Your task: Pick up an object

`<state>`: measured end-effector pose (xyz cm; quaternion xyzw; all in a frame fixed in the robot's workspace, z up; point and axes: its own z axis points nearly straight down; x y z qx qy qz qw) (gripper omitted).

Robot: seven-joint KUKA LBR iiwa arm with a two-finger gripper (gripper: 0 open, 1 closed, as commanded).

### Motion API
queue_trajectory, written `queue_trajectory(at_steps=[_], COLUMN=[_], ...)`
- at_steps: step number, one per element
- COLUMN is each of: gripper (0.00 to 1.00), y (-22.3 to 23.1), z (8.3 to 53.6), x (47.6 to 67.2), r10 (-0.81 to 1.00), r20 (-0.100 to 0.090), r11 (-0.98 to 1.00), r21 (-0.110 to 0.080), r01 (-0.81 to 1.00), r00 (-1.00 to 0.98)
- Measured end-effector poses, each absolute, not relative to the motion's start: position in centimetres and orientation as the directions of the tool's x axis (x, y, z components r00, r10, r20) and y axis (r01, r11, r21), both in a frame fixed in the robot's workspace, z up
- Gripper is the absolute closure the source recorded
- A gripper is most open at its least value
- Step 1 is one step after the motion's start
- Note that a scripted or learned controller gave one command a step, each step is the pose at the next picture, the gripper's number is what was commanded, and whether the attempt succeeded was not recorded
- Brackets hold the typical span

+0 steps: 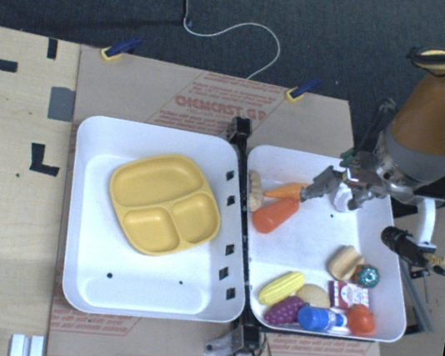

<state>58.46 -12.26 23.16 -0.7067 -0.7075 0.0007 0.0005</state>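
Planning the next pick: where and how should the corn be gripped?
Grip the corn across its narrow middle, coming straight down. It lies flat and slanted, with the grapes crowding its lower end, so close the end effector across its long sides, probably.

Bench with cardboard sheet and a white cable

A cardboard sheet [218, 105] with red print lies on the bench [3, 178], under both bins. Two clips, one yellow and blue [121, 48] and one blue [304, 89], sit at its far edge. A white cable [230, 31] curls beyond the far edge.

tray [164, 203] yellow | carrot [274, 213] orange | bins [81, 217] white | grapes [284, 310] purple
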Motion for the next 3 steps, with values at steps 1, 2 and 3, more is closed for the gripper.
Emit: queue_trajectory(at_steps=[1,2,3], gripper=[0.0,1.0,1.0], y=[-5.5,-5.8,1.5], z=[33.4,33.9,40.7], x=[53.4,53.6,51.9], r10=[1.0,1.0,1.0], r20=[0.002,0.0,0.002], r11=[0.007,0.003,0.01], r21=[0.004,-0.002,0.006], r01=[1.0,1.0,1.0], r00=[-0.007,-0.003,-0.01])
